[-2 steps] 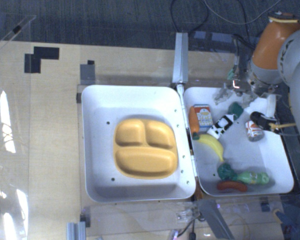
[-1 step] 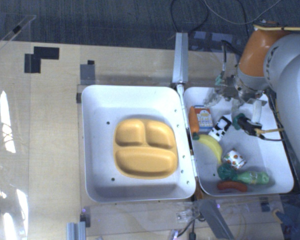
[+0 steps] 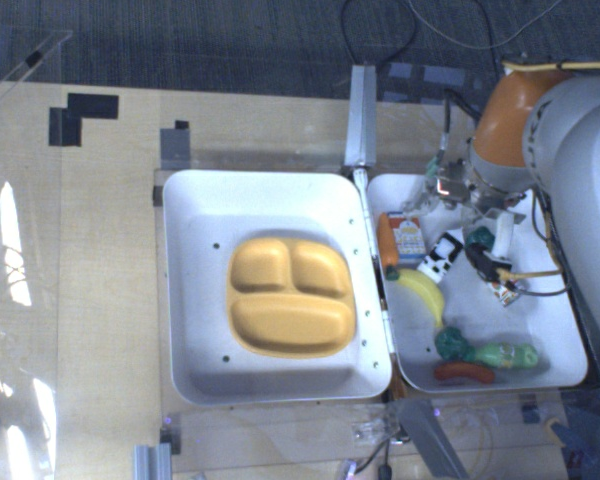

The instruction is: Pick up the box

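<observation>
The box (image 3: 408,237) is a small carton with blue, white and orange print. It lies at the back left of the right bin (image 3: 570,353), next to an orange carrot-like piece (image 3: 386,243) along the bin's left wall. My gripper (image 3: 468,216) hangs low over the back of the right bin, just right of the box and apart from it. Nothing can be seen held in it. The orange-banded wrist (image 3: 500,123) rises above it.
A banana (image 3: 426,294), a black-and-white item (image 3: 442,254), a green toy (image 3: 453,343), a green bottle-like piece (image 3: 507,355) and a red pepper (image 3: 465,373) share the right bin. The left bin (image 3: 190,368) holds a yellow compartment plate (image 3: 288,296). A cable (image 3: 520,283) trails near the gripper.
</observation>
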You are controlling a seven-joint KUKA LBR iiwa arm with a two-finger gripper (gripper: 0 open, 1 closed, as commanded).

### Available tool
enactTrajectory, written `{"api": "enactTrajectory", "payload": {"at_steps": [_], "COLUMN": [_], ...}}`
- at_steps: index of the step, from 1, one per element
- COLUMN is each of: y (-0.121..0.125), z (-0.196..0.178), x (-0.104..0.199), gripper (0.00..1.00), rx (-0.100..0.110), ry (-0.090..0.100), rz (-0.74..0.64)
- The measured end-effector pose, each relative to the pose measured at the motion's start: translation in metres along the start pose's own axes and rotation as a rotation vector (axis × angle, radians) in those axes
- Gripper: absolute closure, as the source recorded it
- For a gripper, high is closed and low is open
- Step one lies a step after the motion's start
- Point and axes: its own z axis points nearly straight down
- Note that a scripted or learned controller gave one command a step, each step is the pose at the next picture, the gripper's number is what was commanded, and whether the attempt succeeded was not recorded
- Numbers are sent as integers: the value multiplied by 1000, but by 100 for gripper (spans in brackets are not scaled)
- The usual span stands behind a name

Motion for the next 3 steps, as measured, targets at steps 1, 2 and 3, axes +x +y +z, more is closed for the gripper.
{"api": "enactTrajectory", "payload": {"at_steps": [1,2,3], "y": [-21,-25,-83], "z": [-56,-27,-2], "x": [-32,-18,-37], "gripper": [0,0,0], "rx": [30,6,-1], "ry": [2,0,3], "rz": [-91,-12,-22]}}
